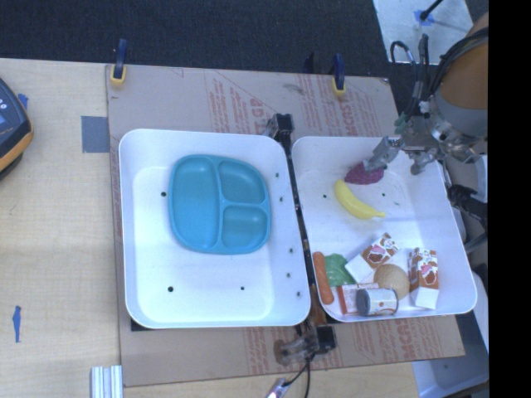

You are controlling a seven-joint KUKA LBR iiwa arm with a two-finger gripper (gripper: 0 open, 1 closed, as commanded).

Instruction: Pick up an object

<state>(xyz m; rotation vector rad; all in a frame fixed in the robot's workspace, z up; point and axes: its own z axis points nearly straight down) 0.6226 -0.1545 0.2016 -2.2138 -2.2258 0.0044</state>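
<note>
My gripper (402, 159) hangs over the back of the right bin (431, 214), its two fingers spread open with nothing between them. The left fingertip (384, 152) sits just above a small purple object (363, 173) on the bin floor. A yellow banana (358, 201) lies a little nearer the front. At the bin's front edge are a green item (336, 268), an orange carrot (320, 277), two small cartons (381, 251) (424, 276), a tan round piece (392, 279) and a can (374, 301) on its side.
The left bin (145, 247) holds a blue divided plate (220, 203). Clamps (284, 127) (303, 347) join the bins at back and front. The arm's grey and orange body (465, 73) stands at the back right. A yellow-edged device (12, 127) lies at the far left.
</note>
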